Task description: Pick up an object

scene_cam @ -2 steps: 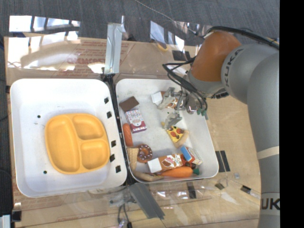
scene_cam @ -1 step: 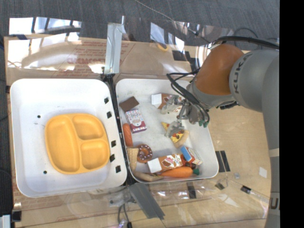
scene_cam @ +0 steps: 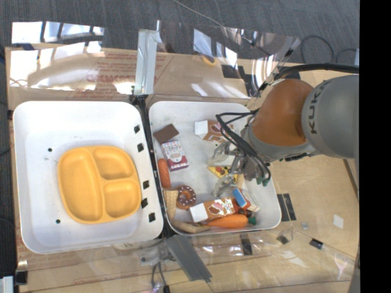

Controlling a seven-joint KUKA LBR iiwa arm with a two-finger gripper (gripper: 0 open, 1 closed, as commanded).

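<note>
Arm [scene_cam: 305, 118]: reaches in from the right, its orange band above the right bin, with black cables looped below the wrist.
Gripper [scene_cam: 235, 166]: lowered into the right bin, over the middle of the toy pile; whether the jaws are released or clenched cannot be told, as they are hidden by cables and clutter, and no object is seen held between them.
Right bin [scene_cam: 183, 112]: white, shallow, crowded with small toy food.
Carrot [scene_cam: 227, 222]: laid along the bin's near edge, touching a printed box [scene_cam: 219, 208] just above it.
Donut [scene_cam: 186, 196]: chocolate, left of the printed box, near the bin's left wall.
Sausage [scene_cam: 164, 173]: orange-red, laid against the left wall, just beside a small pink carton [scene_cam: 175, 154].
Brown block [scene_cam: 165, 133]: at the top left of the pile.
White cube [scene_cam: 201, 127]: near the far wall, well apart from the carrot.
Left bin [scene_cam: 36, 127]: white, bearing a yellow divided plate [scene_cam: 98, 182] with three compartments.
</note>
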